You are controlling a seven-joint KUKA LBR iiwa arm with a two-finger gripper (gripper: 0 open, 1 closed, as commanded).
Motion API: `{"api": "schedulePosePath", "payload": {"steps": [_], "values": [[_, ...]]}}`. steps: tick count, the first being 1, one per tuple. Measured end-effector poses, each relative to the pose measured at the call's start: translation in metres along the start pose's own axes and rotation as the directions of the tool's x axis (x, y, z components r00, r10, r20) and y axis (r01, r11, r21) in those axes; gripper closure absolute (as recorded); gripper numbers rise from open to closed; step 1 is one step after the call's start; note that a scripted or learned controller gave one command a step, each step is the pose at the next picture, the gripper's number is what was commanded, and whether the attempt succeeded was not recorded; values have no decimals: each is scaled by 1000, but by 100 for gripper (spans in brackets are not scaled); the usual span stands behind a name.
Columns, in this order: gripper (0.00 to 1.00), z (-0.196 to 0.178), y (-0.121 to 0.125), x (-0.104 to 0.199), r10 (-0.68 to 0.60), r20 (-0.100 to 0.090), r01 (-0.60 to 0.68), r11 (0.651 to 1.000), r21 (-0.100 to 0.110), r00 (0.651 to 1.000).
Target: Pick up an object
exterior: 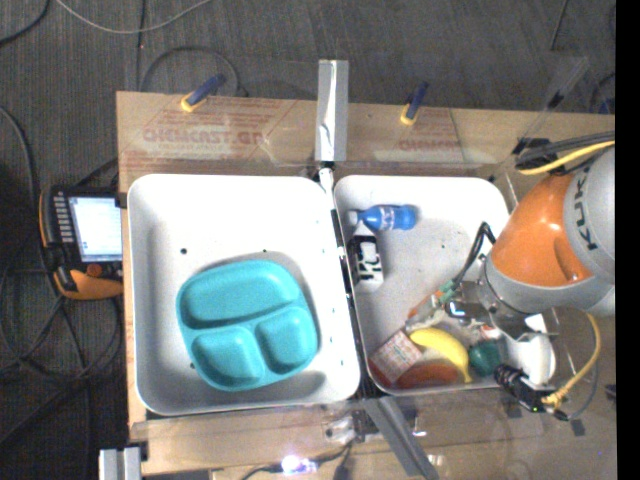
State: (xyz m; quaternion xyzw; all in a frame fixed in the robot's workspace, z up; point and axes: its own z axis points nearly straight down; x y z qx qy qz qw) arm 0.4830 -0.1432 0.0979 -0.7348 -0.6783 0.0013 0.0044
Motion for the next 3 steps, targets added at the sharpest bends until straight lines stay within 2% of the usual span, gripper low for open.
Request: {"api": "schedulePosePath", "payload": {"steps": [1,2,3], "values": [[0,0,0,0,0,0,0,1000,1,1000],[100,-5,0,1,-1,-3,1,1000,7,1000],[0,-5,0,1,-1,-3,1,1000,7,1000]]}}
